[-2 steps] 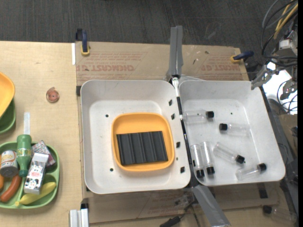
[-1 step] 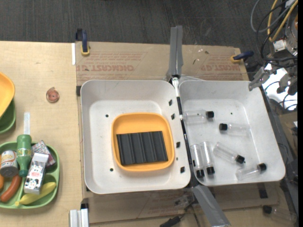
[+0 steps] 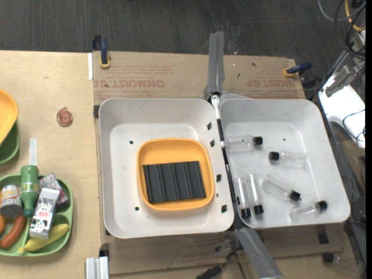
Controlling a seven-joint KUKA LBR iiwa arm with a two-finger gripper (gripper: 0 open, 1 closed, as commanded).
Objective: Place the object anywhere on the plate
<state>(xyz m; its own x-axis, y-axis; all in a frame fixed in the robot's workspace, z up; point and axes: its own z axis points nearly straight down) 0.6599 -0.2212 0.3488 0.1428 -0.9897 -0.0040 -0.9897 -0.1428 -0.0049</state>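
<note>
In the left bin (image 3: 116,127): one orange plate (image 3: 174,150), roughly centred, bearing a dark ribbed block (image 3: 174,180) that lies flat within its rim. In the right bin (image 3: 308,127): clear vials (image 3: 279,188) with black caps, scattered; two lie side by side near the bin's left wall. On the bench, far left: a green tray (image 3: 61,234) of toy food. Gripper state: cannot tell.

robotics lab bench, white bins (image 3: 116,127), clamps (image 3: 102,52), cables (image 3: 349,10)
</note>
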